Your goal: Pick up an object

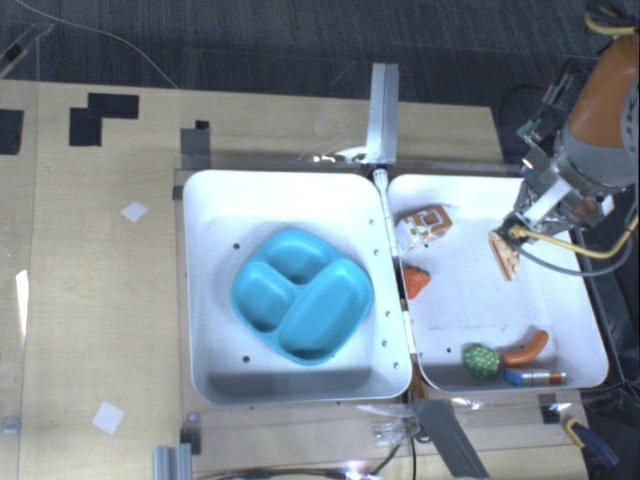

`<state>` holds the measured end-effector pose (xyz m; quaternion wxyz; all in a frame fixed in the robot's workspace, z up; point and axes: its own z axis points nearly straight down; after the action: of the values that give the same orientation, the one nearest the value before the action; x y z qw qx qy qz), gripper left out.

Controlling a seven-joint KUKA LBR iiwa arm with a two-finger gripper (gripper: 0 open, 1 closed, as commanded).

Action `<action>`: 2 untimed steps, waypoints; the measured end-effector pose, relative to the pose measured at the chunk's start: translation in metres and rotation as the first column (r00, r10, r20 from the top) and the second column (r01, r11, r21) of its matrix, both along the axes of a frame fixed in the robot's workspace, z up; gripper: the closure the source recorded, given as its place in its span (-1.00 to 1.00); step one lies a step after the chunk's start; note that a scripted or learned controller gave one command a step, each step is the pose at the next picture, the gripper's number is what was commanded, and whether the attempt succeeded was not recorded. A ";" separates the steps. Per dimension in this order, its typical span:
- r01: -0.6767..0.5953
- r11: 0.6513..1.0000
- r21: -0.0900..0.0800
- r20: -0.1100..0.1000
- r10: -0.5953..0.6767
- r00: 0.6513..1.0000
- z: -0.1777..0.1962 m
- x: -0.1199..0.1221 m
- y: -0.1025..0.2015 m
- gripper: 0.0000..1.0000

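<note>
Glossy smooth plastic: blue tray (pixel 303 295), white bins (pixel 215 368). Bench (pixel 90 298) pale matt wood w/ grain. Bare metal post (pixel 384 110). Ball (pixel 481 361) rough, fuzzy.

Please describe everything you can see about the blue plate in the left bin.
The blue plate is light blue and looks like smooth plastic. It has rounded corners and three sunken sections: two smaller ones toward the upper left and a larger one toward the lower right. It lies flat, open side up, turned at an angle, near the middle of the left bin. It rests on the bin floor and nothing else touches it.
</note>
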<state>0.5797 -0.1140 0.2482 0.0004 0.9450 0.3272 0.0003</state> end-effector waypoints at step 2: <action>0.329 0.944 0.001 0.001 -0.329 0.944 0.106 -0.015 0.010 1.00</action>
<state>0.5645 -0.1043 0.3541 0.0003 0.9863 0.1647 0.0011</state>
